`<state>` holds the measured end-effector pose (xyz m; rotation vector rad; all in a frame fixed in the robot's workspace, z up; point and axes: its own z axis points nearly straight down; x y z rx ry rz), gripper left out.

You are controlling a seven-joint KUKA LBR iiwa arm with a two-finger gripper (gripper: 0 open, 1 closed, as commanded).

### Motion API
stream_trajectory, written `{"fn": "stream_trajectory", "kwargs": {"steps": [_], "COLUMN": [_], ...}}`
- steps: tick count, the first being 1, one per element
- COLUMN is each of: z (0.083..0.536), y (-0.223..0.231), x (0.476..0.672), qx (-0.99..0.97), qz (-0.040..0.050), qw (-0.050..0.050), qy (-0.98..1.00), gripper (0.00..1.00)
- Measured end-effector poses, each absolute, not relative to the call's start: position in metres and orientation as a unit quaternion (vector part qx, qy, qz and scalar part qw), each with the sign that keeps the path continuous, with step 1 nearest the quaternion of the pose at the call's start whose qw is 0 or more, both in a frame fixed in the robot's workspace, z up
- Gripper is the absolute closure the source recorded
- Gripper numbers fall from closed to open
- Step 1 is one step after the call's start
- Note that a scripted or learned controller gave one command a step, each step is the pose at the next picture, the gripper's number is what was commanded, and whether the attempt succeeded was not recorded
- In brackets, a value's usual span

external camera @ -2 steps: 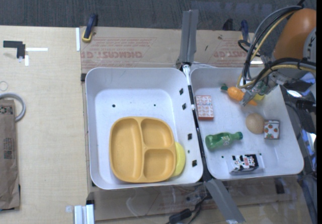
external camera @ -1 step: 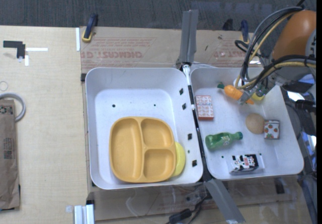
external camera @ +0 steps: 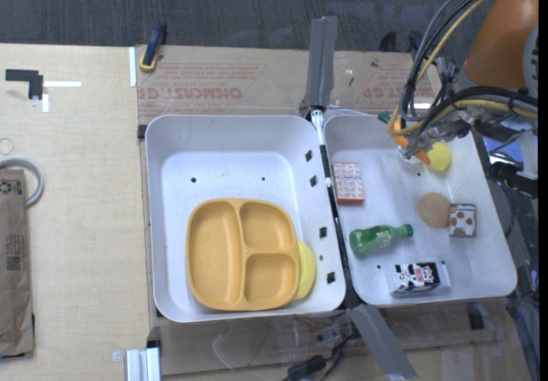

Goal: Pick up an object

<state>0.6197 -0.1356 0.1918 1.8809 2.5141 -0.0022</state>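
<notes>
My gripper [external camera: 413,146] hangs low over the far part of the right bin [external camera: 377,141], under a bundle of cables. A small yellow ball [external camera: 440,157] lies right beside it on its right, touching or nearly touching it. Further into the same bin lie a red-and-white packet [external camera: 348,182], a green bottle [external camera: 379,238] on its side, a tan round piece [external camera: 434,210], a small white box with red spots [external camera: 461,221] and a black-and-white carton [external camera: 418,276]. Nothing can be made out inside the gripper.
The left bin [external camera: 171,157] holds a yellow divided plate [external camera: 244,253] with a yellow object [external camera: 306,270] tucked under its right edge. A grey divider bar [external camera: 321,71] rises between the bins. A brown bag [external camera: 13,259] lies at the far left of the bench.
</notes>
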Motion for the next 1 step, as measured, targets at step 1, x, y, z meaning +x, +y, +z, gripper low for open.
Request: {"fn": "stream_trajectory", "kwargs": {"steps": [1], "z": [0.2341], "y": [-0.0207], "x": [0.6050], "qx": [0.597], "qz": [-0.0011], "qw": [0.000], "qy": [0.802], "gripper": [1.00]}}
